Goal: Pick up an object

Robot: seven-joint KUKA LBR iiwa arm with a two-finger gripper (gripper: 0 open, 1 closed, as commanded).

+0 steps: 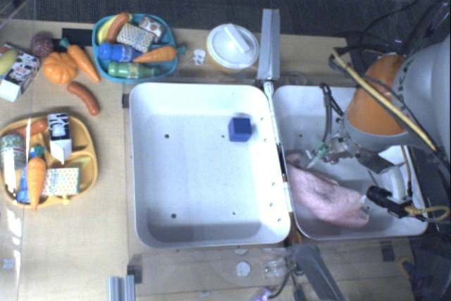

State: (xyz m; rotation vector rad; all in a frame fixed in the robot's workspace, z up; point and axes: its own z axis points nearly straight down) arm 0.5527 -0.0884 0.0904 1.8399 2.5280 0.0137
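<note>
So, 2 white bins sit side by side on the bench [113, 208]. Left bin [176, 222] holds 1 blue cube [240, 128], lying near its back right corner, well apart from the arm. Right bin [310, 109] holds a pink cloth [324, 197], bunched against the front left part, close to the divider between the bins.

Arm [423, 81] reaches in from the right, orange band [373, 106] over the right bin. Gripper [325, 151] hangs low in the right bin, just behind the cloth's back edge; whether it touches the cloth, can't tell. Jaws too small and cluttered by cables to read, so can't tell if apart or together. Nothing visible between them.

Off the bins: blue bowl [134, 46] of toy food at back left, yellow tray [49, 162] of toy food at far left, loose toy carrot [84, 61], pumpkin [58, 67] and sausage [83, 97] between them. White lidded tub [233, 46] sits behind the left bin.
</note>
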